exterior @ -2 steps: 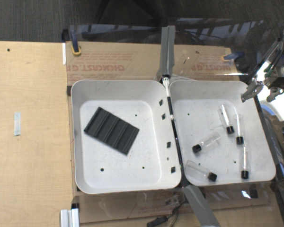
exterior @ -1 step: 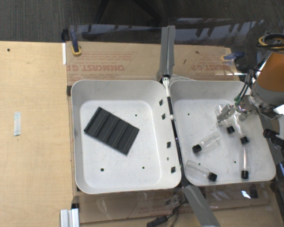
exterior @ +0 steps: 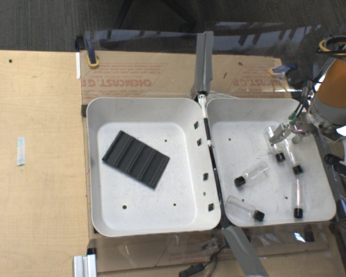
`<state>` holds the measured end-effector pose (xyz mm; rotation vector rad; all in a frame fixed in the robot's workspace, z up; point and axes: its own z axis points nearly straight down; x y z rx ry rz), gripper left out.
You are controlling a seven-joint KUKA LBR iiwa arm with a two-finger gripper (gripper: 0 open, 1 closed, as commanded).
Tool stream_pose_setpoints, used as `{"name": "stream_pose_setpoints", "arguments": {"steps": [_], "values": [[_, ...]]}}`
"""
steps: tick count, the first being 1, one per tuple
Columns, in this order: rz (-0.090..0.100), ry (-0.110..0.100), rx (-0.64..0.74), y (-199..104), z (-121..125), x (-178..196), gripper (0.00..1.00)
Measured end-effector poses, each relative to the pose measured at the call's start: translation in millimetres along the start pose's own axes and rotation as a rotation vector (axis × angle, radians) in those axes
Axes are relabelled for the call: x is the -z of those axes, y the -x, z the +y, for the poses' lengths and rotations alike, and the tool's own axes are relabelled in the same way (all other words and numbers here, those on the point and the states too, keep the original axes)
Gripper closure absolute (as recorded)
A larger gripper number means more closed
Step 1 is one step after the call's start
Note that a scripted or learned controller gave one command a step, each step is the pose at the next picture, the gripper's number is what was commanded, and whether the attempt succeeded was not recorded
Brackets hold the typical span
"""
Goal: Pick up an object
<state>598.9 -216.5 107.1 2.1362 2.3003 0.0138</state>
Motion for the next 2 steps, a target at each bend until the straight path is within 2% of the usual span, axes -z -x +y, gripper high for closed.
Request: {"name": "stream_pose_setpoints", "arguments": {"steps": [1, 2], "values": [[-0.005, -0.008, 0.007, -51.5, 13.7, 70.4, 1.0], [-0.005, -0.009, 0.007, -51.5, 13.6, 70.3, 0.0]]}}
